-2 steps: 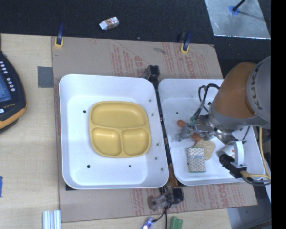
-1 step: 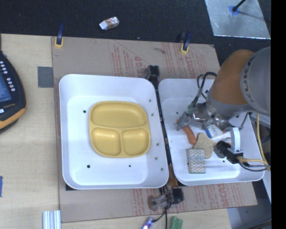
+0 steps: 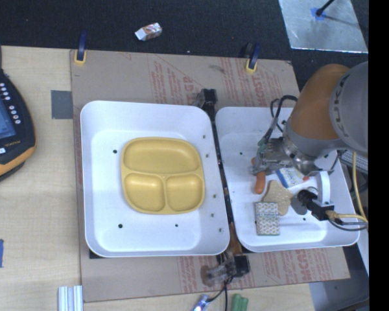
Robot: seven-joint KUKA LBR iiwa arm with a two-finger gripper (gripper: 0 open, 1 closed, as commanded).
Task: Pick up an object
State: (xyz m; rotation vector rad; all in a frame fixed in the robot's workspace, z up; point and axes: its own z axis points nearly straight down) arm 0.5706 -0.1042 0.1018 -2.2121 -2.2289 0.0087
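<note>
Gripper (image 3: pixel 267 162): lowered into the right bin (image 3: pixel 240 232); finger state cannot be told.
Objects: an orange piece (image 3: pixel 260 184), tan wedge (image 3: pixel 280 197) and patterned sponge (image 3: pixel 267 218) are clustered just below it.
Left bin (image 3: pixel 97 232): a yellow divided plate (image 3: pixel 162 174) is held.

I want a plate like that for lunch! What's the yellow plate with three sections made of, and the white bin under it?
The yellow three-section plate looks like moulded plastic: one even colour, rounded dividers, a soft matte sheen. The left white bin also looks like plastic, smooth and slightly glossy with rounded corners, though painted metal can't be ruled out.
</note>
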